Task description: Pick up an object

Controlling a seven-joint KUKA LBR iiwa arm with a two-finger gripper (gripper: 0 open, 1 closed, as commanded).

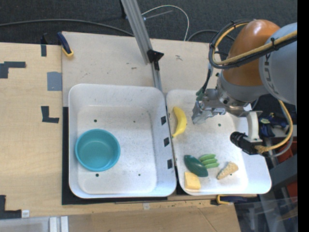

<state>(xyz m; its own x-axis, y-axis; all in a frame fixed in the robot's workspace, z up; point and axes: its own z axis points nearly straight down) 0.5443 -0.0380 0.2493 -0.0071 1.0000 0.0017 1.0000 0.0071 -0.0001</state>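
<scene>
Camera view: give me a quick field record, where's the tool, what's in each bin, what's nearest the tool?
tool: over right bin, upper part, nothing seen between its fingers
left bin: teal bowl, near left corner
right bin: banana by the left wall; dark green piece, light green pods, yellow block, corn piece clustered at near edge
nearest to tool: banana, apart from it

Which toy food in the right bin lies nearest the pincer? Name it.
The yellow banana, by the right bin's left wall, just left of the pincer. The green pieces, yellow block and corn piece lie farther toward the front edge.
</scene>
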